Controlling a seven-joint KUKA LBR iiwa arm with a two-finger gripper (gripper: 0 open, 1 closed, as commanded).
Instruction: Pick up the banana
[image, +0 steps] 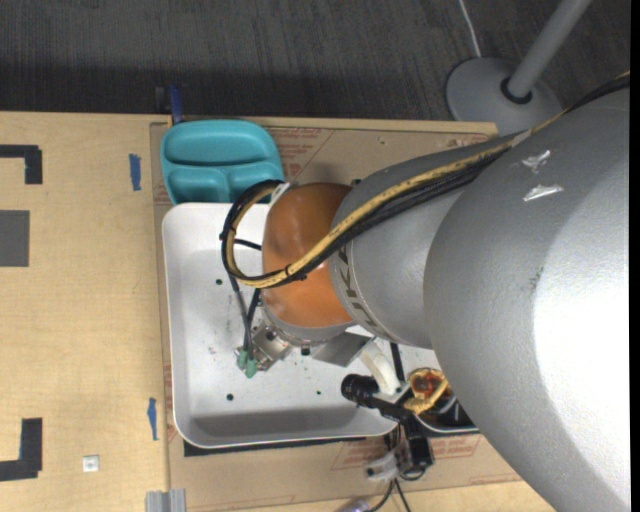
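Cardboard bench with white bin and teal tray.
Arm reaches low into bin; gripper state cannot be told.

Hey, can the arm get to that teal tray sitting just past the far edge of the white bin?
Probably yes. The teal tray lies uncovered just beyond the white bin, close to the orange band of the arm, with nothing on top of it.
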